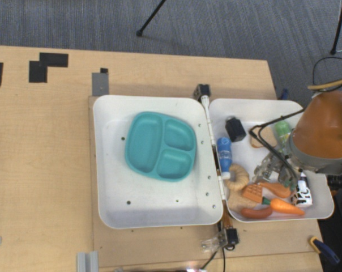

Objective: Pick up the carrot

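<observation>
The carrot [285, 207] is orange with a small green stub at its left end. It lies near the front edge of the right bin [324, 208], pointing right. My gripper [274, 171] hangs low over the bin, just behind the carrot and a little to its left, above another orange piece [274, 188]. The carrot lies on the bin floor, apart from the gripper. The arm's orange band [329, 130] covers the bin's right side.
Crowded around the carrot are a red sausage [256, 213], an orange waffle-like piece [252, 194], a tan bread piece [238, 176] and a black-and-white item [302, 195]. Further back are a blue bottle [223, 150], a black block [235, 129] and a green item [282, 130]. The left bin [120, 203] holds a teal divided plate [159, 145].
</observation>
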### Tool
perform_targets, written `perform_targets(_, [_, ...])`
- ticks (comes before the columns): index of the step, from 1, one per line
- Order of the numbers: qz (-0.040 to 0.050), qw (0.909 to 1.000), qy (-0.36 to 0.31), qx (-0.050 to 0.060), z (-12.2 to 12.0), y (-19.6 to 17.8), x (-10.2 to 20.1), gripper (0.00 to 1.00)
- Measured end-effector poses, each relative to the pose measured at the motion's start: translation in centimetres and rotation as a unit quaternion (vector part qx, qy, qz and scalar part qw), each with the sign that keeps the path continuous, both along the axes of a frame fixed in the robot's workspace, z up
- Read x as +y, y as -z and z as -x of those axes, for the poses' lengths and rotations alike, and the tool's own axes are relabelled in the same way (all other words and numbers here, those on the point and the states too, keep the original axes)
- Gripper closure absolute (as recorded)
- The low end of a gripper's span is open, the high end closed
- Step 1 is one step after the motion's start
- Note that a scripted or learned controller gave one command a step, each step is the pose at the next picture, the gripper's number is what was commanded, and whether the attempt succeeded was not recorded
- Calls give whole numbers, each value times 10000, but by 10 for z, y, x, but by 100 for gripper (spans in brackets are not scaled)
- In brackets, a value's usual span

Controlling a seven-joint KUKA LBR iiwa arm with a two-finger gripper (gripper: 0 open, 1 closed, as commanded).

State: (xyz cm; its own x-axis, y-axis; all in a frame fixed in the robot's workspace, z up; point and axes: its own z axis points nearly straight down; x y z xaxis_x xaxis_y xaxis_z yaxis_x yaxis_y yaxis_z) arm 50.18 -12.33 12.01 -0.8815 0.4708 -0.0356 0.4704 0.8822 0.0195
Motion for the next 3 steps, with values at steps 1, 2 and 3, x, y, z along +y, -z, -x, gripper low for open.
perform_targets(1, [4, 10000, 11, -23, -1, -1, 0, 0])
perform_targets(2, [104, 9997, -221, -17, 0, 15, 16, 0])
perform_targets(3, [94, 9998, -178, -88, -5, 1, 17, 100])
